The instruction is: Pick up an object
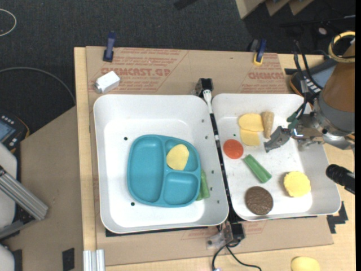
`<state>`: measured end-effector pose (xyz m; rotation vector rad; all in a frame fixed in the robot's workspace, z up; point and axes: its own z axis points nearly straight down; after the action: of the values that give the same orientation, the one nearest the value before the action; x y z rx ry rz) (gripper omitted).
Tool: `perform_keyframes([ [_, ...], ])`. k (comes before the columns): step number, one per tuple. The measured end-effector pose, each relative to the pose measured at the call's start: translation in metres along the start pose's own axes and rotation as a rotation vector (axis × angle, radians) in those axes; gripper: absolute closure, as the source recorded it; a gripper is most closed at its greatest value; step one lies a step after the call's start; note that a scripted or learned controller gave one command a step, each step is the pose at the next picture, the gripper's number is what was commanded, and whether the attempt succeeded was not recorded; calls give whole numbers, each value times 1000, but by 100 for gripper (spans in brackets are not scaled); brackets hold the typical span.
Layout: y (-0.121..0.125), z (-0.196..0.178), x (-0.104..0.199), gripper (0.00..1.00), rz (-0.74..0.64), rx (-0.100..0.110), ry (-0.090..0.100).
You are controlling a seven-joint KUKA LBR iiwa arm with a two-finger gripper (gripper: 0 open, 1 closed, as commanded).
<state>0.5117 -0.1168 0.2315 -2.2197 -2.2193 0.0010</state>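
Two bins: I see my pincer (277,138) open, empty, above the right bin (324,206); green stick (257,169) lies diagonal.

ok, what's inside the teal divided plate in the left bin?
One pale yellow piece lies in the teal plate's upper right compartment. A green item sits at the plate's right edge, partly hidden; whatever is beneath the plate is covered.

The arm (341,103) is cut off by the right edge. The tool (276,138) is small and dark against the right bin (304,210), so its finger spacing cannot be told. A green strip (203,185) lies partly hidden behind the blue tray (148,171). A yellow object (304,263) is cropped at the bottom edge.
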Motion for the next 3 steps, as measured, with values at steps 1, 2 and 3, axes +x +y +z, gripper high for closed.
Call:
perform_keyframes([
  [1,1,-11,0,100,0,-4,-1],
  [2,-33,-49,37,100,-4,-5,-1],
  [3,-32,-270,63,100,-4,-25,-3],
])
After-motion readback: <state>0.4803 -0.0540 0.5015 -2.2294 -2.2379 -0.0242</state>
